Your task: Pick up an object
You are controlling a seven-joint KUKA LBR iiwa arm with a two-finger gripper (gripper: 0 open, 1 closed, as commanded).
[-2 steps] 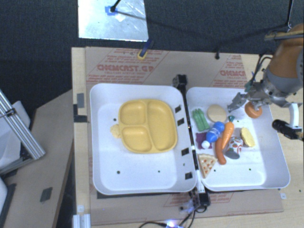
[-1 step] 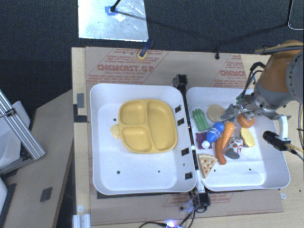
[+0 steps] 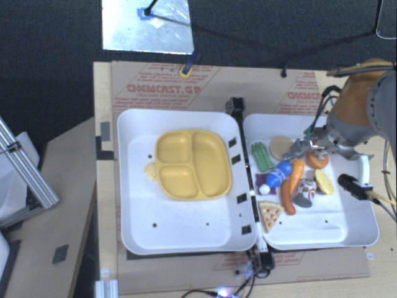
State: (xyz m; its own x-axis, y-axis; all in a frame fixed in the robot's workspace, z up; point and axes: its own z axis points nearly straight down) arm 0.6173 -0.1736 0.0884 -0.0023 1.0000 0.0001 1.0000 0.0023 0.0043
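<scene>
Fingers (image 3: 308, 145) above carrot (image 3: 291, 185); carrot long axis near-vertical, tip down.

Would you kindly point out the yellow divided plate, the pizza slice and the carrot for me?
yellow divided plate (image 3: 192, 164): camera view, on the ridge between its compartments.
pizza slice (image 3: 270, 215): camera view, middle of the topping face.
carrot (image 3: 291, 185): camera view, mid-length of the orange body.
</scene>
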